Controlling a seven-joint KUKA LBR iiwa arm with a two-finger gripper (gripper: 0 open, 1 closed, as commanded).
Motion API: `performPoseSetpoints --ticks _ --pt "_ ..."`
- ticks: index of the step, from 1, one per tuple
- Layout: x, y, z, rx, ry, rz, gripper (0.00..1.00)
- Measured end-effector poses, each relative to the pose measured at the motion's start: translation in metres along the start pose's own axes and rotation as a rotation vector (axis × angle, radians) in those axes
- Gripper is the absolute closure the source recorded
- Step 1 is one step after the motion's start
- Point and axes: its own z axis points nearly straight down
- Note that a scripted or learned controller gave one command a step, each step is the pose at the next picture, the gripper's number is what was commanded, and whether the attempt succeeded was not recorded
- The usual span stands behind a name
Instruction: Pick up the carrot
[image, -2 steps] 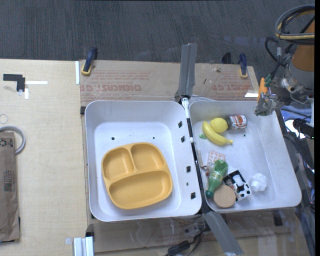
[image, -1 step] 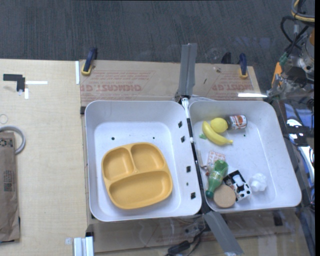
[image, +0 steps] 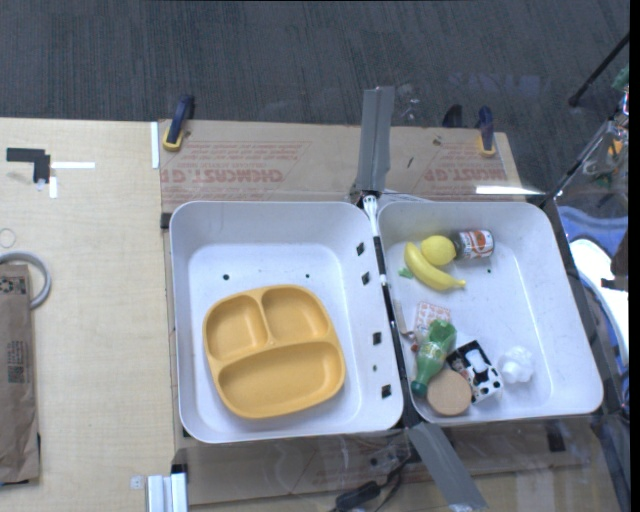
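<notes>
The right bin (image: 545, 300) holds a loose group of toy foods. A yellow banana (image: 432, 270) lies at its back left, with a lemon (image: 438, 249) against it and a small red-labelled can (image: 474, 244) lying beside the lemon. Toward the front, a green bottle-shaped item (image: 433, 355) lies tilted over a red-and-white packet (image: 430, 316). A round tan disc (image: 449, 394) and a black-and-white patterned piece (image: 476, 368) touch the green item's lower end. A crumpled white lump (image: 516, 365) sits to their right. I cannot pick out an orange carrot shape among them.
The left bin (image: 200, 250) holds a yellow divided plate (image: 275, 350) with nothing on it. A raised divider (image: 378, 290) separates the bins. Cardboard (image: 270, 165) lies behind them, held by clamps. A brown paper bag (image: 15, 370) lies at the far left.
</notes>
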Motion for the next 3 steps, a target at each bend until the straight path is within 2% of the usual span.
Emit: performPoseSetpoints --ticks 1,2,3 --pt "0.033 -0.038 -0.014 0.003 -0.001 0.549 1.0" --pt "-0.028 -0.023 0.02 0.004 -0.001 0.618 1.0" --pt "-0.04 -0.048 0.045 0.005 -0.001 0.901 1.0"
